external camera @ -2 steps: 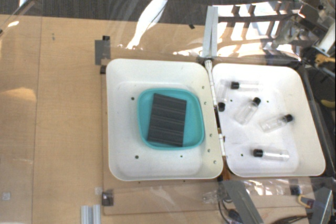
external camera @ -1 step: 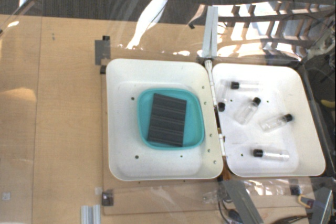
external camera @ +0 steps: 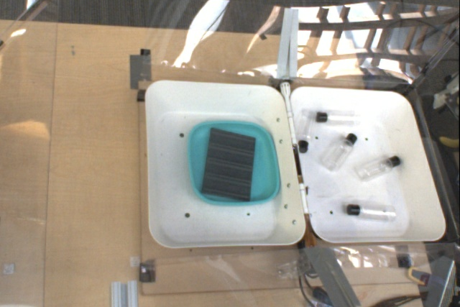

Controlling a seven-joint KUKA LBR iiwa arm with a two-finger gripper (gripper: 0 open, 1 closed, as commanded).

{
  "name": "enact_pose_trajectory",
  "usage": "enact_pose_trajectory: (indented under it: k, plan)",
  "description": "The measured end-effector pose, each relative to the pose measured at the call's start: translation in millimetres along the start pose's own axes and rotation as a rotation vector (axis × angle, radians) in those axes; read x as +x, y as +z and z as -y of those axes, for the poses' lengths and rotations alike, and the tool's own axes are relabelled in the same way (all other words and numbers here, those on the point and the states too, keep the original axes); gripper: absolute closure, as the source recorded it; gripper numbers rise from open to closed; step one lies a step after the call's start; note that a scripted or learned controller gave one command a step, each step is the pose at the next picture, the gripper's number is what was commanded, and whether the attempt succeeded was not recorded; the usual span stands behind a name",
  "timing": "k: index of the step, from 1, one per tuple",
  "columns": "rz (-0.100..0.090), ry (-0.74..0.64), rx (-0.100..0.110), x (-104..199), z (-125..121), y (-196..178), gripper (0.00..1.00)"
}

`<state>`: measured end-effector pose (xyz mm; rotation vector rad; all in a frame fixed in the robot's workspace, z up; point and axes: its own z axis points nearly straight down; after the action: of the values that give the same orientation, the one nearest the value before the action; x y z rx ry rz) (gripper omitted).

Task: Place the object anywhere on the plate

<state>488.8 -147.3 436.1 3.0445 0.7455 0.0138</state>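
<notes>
The wooden bench [external camera: 72, 154] carries two white bins side by side. The left bin [external camera: 165, 154] holds the teal plate [external camera: 196, 147], set about in its middle. On the plate lies a dark ribbed block [external camera: 229, 165], flat and wholly within the rim; it looks like the object, though I would not swear to it. The right bin [external camera: 424, 219] holds several clear vials [external camera: 338, 152] with black caps, scattered apart. How my hand stands I cannot tell.

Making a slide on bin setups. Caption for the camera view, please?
Dark ridged block lying on a teal plate in the left bin; clear vials scattered in the right bin.
</notes>
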Motion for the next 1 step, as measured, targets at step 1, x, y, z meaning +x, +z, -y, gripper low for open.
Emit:
enact_pose_trajectory:
  k: [1]
  plan:
    - [0.000,0.269,0.001,-8.7,-16.2,0.0,0.00]
